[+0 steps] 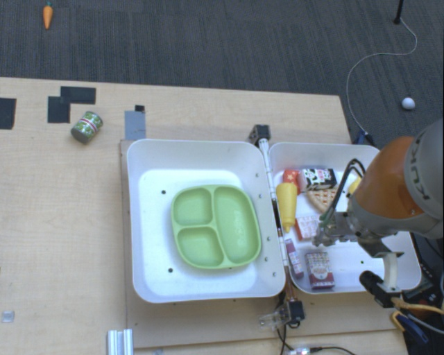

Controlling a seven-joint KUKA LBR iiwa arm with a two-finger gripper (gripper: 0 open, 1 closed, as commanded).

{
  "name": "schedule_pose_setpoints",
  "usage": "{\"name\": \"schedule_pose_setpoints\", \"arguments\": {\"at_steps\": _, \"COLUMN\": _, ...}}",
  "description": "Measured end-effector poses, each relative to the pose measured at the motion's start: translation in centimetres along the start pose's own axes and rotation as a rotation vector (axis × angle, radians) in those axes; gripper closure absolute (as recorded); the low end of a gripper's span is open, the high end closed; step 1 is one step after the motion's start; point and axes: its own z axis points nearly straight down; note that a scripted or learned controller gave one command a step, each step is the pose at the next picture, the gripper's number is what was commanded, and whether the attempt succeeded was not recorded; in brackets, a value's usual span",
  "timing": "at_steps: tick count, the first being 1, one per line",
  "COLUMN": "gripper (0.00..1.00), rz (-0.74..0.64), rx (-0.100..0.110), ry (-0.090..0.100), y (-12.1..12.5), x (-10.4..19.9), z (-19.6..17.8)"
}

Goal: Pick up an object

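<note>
Grey and orange, the arm [399, 187] hangs over the right bin [409, 274] with nothing visibly lifted, its end effector [326, 232] unreadable, so picking remains undone.

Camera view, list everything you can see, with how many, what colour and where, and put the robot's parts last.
bins: two, white, side by side on the bench.
plate: one, green, three sections, in the left bin.
bottle: one, yellow with red cap, left side of the right bin.
packets: several, red and mixed colours, in the right bin.
can: one, green and white, on the bench, far left.
carrot: one, orange, on the carpet, top left.
ball: one, white, on the carpet, top right.
arm: one, orange and grey, over the right bin.
claw: one, dark, above the packets.
</note>
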Motion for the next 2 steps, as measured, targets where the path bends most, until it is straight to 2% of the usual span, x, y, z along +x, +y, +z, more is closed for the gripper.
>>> {"name": "schedule_pose_setpoints", "arguments": {"at_steps": 1, "gripper": 0.0, "rz": 0.001, "rx": 0.0, "ry": 0.0, "y": 0.0, "x": 0.0, "z": 0.0}}
{"name": "schedule_pose_setpoints", "arguments": {"at_steps": 2, "gripper": 0.0, "rz": 0.006, "rx": 0.008, "ry": -0.002, "y": -0.4, "x": 0.6, "z": 2.1}}
